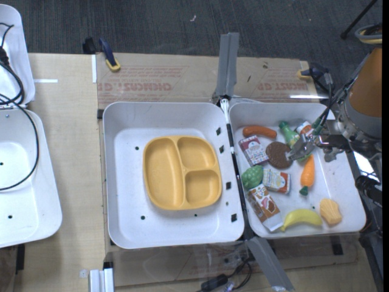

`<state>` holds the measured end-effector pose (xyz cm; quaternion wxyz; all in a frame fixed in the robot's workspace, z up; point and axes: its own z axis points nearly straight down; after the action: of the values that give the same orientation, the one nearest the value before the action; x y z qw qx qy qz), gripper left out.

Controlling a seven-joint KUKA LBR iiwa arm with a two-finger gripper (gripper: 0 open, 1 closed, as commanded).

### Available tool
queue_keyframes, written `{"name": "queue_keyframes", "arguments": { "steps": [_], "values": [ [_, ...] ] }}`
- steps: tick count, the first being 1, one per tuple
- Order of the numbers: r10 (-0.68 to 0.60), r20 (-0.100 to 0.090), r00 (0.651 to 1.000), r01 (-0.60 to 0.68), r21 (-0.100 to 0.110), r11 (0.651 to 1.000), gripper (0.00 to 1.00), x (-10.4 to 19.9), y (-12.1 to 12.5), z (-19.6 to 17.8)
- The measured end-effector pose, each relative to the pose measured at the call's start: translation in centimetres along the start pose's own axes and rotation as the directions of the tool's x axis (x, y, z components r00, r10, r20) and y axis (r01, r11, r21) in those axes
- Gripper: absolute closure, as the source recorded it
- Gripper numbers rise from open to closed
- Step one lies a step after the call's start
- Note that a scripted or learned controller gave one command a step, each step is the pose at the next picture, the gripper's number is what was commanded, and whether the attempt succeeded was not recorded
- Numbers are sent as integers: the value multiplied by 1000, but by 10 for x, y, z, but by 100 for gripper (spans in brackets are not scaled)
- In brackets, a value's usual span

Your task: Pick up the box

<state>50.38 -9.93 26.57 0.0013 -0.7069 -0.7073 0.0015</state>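
White bins (pixel 115 163): two; boxes (pixel 264 201): three.

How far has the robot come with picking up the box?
Nothing looks done yet: the boxes lie flat in the right bin among the toy food. In hand: the gripper is low over that bin, beside the brown cookie and above the carrot. Left: closing on a box and lifting it.
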Motion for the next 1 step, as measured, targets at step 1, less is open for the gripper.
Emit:
{"name": "queue_keyframes", "arguments": {
  "steps": [1],
  "values": [
    [-37,0,999,37,0,999,0,72,-5,76]
  ]
}}
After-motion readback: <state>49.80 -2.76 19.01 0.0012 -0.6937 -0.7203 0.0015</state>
